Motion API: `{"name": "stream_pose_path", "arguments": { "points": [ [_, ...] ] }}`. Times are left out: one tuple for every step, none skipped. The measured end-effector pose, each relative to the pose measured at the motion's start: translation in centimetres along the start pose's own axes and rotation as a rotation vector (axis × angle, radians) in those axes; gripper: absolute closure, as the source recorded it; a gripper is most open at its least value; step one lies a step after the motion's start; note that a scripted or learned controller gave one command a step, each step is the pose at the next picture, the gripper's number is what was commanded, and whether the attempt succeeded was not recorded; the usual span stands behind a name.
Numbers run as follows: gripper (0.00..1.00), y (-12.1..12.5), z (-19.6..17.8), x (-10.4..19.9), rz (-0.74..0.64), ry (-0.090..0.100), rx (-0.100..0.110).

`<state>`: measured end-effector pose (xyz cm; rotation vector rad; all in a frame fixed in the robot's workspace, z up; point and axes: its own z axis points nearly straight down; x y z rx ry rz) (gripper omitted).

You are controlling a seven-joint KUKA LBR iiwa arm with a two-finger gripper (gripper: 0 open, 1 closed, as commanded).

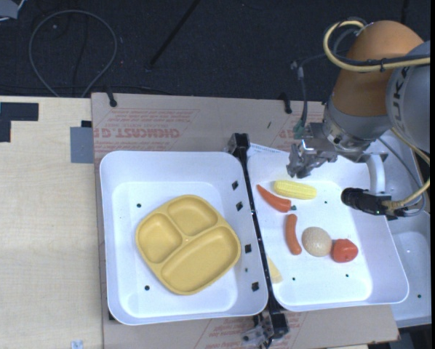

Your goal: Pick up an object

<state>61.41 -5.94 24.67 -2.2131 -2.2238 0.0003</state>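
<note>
Corn cob [295,189], yellow, lies in the right bin [381,286] toward its 12 o'clock wall, just below my end effector [302,167]. My end effector hangs over that bin's far edge, nothing seen between its fingers; whether they stand wide or narrow I cannot tell. At the cob's 8 o'clock, almost touching it, lies an orange carrot [273,198]. A sausage [292,234] lies at the cob's 6 o'clock, apart from it. Just beside the sausage at 3 o'clock sits a beige egg-shaped piece [317,241], and a red tomato [344,250] touches that at 3 o'clock. The left bin [123,177] carries a yellow divided tray [188,243] with three compartments. Both bins rest on the desk [36,231].
</note>
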Motion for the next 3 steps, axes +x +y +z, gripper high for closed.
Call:
{"name": "stream_pose_path", "arguments": {
  "points": [
    [1.0, -0.3, -0.1, 4.5, 0.0, 0.0, 0.001],
    [1.0, -0.8, 1.7, 9.8, 0.0, -0.001, 0.003],
    [1.0, -0.6, 1.6, 15.7, -0.001, -0.001, 0.0]
  ]
}}
